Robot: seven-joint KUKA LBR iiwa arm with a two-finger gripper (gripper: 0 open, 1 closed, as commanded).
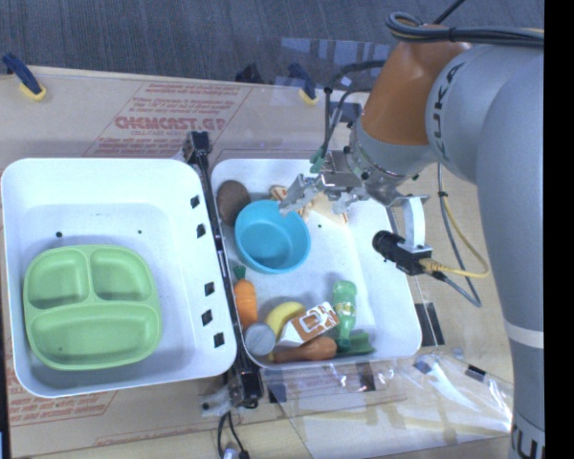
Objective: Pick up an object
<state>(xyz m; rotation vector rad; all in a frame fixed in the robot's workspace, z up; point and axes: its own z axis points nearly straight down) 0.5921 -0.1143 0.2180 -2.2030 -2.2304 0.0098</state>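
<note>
Camera view gives you two white bins side by side on the bench. Your gripper point(301, 196) hangs over the far part of the right bin point(392, 285), just above the blue bowl's point(272, 236) far rim; you cannot tell from this angle how wide the pincer stands, and nothing shows between it. The bowl sits near the bin's left wall, with a brown round object point(231, 200) touching it at the far-left corner. Along the near wall you see a crowded row: a carrot point(246, 303), a banana point(284, 316), a small carton point(316, 321), a green bottle point(344, 304). Open floor lies right of the bowl, toward the right wall. The left bin point(96, 199) holds a green divided tray point(92, 306), with bare floor along its far side.
</note>
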